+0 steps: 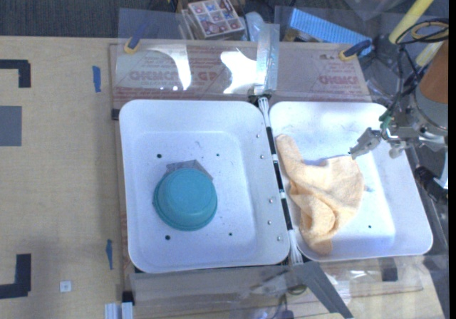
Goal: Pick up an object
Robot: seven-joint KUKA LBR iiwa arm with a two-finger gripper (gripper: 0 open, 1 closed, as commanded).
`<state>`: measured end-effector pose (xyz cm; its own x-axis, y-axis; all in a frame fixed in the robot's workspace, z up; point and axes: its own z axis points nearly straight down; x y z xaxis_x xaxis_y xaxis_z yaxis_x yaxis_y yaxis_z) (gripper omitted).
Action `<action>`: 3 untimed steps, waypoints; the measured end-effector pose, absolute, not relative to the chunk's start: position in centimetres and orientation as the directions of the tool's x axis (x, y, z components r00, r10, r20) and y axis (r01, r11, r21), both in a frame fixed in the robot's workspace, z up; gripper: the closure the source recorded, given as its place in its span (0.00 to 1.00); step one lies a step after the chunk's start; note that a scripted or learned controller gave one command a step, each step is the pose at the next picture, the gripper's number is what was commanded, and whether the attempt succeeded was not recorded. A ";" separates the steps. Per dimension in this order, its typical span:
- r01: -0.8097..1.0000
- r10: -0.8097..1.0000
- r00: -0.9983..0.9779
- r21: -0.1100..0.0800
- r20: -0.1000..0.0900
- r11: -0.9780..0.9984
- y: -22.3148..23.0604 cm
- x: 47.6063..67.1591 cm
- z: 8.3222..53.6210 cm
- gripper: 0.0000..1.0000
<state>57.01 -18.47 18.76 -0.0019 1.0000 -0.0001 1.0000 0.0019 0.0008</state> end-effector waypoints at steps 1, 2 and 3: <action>0.982 0.982 -0.188 -0.002 0.010 0.188 -21.9 54.1 9.5 0.00; 0.962 0.962 -0.273 0.009 -0.002 0.273 -15.4 54.5 8.9 0.00; 0.964 0.964 -0.267 0.015 -0.006 0.267 -15.7 54.7 10.1 1.00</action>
<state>54.68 -15.73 10.05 -0.2669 0.9637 -0.0064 0.9636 0.2670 0.0152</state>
